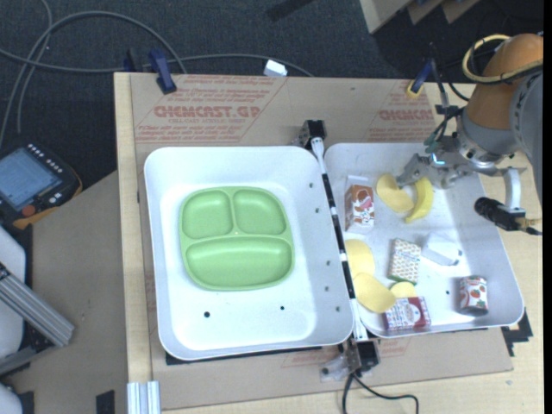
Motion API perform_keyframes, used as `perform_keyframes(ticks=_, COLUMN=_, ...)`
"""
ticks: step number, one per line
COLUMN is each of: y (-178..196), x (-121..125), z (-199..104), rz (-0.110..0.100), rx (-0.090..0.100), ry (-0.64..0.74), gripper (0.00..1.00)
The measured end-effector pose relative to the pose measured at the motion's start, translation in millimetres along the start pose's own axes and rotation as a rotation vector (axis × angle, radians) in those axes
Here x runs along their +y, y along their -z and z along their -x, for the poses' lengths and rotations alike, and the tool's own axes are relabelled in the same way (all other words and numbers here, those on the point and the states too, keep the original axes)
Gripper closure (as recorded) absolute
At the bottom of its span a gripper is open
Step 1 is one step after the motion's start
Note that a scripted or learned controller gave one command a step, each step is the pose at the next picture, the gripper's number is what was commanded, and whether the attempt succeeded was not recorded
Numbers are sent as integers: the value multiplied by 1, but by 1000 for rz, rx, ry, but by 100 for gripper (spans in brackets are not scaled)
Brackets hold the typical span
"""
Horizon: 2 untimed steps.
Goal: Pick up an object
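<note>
My gripper (432, 172) hangs over the far part of the right bin (509, 274), its grey fingers (412, 173) spread open with nothing between them. Just below it lies a yellow banana (422, 199), its top end close under the fingertips. A yellow curved piece (393, 196) rests against the banana's left side. Left of those stands a small carton with a strawberry picture (360, 206). Further forward lie a patterned packet (404, 259), a white block (442, 251), a red carton (472, 294) and a red-and-white box (407, 315).
Two yellow flat pieces (368, 285) lie along the right bin's left wall. The left bin (164, 179) holds a green divided plate (236, 237). A black part (502, 214) juts over the right bin's right rim. Clamps and cables sit at the bench's far edge.
</note>
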<state>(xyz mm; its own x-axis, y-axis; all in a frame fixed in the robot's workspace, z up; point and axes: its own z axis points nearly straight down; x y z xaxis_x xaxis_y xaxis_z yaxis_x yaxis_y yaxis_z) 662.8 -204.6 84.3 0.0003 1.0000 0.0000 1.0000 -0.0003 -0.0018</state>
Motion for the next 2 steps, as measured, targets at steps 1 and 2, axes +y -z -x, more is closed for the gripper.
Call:
perform_keyframes(ticks=1, y=12, x=1, z=0, rz=4, rx=-3, ry=1, gripper=100)
perform_keyframes(ticks=2, y=26, x=4, z=-77, rz=0, rx=1, ry=1, gripper=100)
